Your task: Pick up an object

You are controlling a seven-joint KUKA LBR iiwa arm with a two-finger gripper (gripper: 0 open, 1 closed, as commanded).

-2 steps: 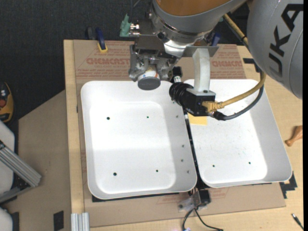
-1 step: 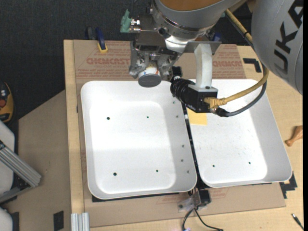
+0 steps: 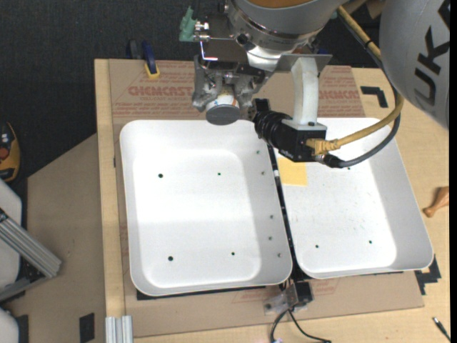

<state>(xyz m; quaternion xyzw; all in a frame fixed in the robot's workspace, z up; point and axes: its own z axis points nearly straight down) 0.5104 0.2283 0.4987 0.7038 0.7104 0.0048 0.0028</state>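
From my remote seat I saw the arm (image 3: 300, 6) filling the upper middle and upper right of the frame, its orange band at the very top edge. The gripper (image 3: 223, 106) hung just past the far rim of the left bin (image 3: 143, 191), in the upper middle of the picture, over the cardboard sheet (image 3: 114, 91) that lay under both bins. Whether it was grasping anything, or how it was set, I could not tell; the metal parts and a round grey disc at its lower end hid that from me.

The one object I could make out was a flat yellow square (image 3: 293, 171), lying on the floor of the right bin (image 3: 371, 220) near its far left corner, just beside the divide between the two bins. A black fitting with a tan cable sat partly over its upper edge. The square was well apart from the gripper.

A small yellow-and-blue clamp (image 3: 150, 59) sat at the cardboard's far edge, upper left.
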